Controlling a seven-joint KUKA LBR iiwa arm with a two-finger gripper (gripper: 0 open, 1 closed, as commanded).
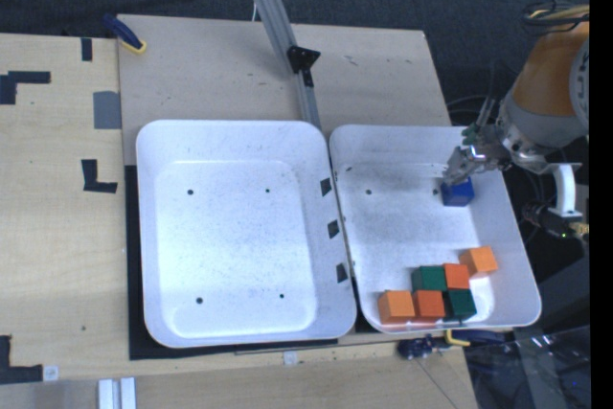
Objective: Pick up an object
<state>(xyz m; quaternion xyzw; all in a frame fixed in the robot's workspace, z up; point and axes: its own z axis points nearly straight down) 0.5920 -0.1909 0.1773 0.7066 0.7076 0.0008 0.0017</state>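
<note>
A blue block (458, 193) lies in the right bin (402, 235) near its far right side. My gripper (463, 166) hangs right above it, its tips at the block's top edge. Whether the block is between the fingers is unclear. At the bin's near right corner sits a cluster of blocks: orange ones (396, 305), green ones (431, 279) and a white one (479, 287).
The left bin (230, 235) stands beside the right one. A slanted metal pole (273, 5) runs from the top down to the gap between the bins. The arm's orange band (551, 72) is at the right edge.
</note>
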